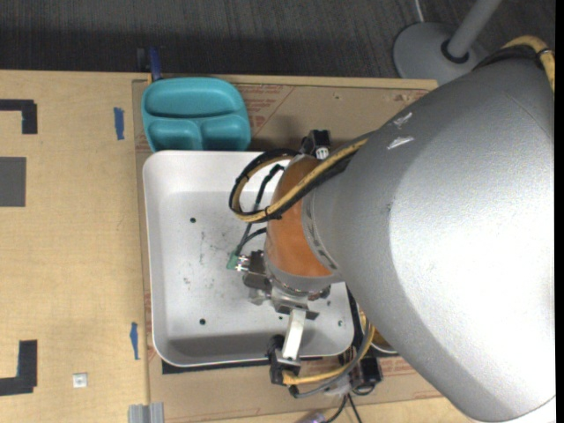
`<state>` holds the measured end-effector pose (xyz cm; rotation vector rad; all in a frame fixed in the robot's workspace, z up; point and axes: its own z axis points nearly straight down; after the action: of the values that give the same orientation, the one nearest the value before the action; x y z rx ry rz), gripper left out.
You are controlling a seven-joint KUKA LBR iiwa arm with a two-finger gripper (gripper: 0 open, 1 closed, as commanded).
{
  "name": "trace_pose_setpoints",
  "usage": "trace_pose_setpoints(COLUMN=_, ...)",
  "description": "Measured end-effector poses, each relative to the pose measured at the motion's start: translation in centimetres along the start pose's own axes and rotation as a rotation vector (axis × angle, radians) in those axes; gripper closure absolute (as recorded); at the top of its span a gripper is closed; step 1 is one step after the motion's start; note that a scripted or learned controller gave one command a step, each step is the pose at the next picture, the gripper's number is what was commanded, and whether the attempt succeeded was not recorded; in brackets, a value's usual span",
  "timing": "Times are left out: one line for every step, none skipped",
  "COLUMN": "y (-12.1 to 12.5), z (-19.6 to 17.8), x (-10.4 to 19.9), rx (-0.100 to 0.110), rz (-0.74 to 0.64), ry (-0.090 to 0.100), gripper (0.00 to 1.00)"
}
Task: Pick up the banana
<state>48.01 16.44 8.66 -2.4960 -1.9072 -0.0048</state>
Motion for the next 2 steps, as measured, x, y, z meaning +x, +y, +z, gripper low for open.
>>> trace_pose_setpoints(y=-1.71, z=-4.60, x=5.78, rx=0.003, rz=0.165, ry=-0.004, gripper=1.00)
trace_pose_setpoints(y=-1.72, z=-4.59, x=5.77, rx=0.004, rz=0.165, ry=-0.004, gripper=0.00)
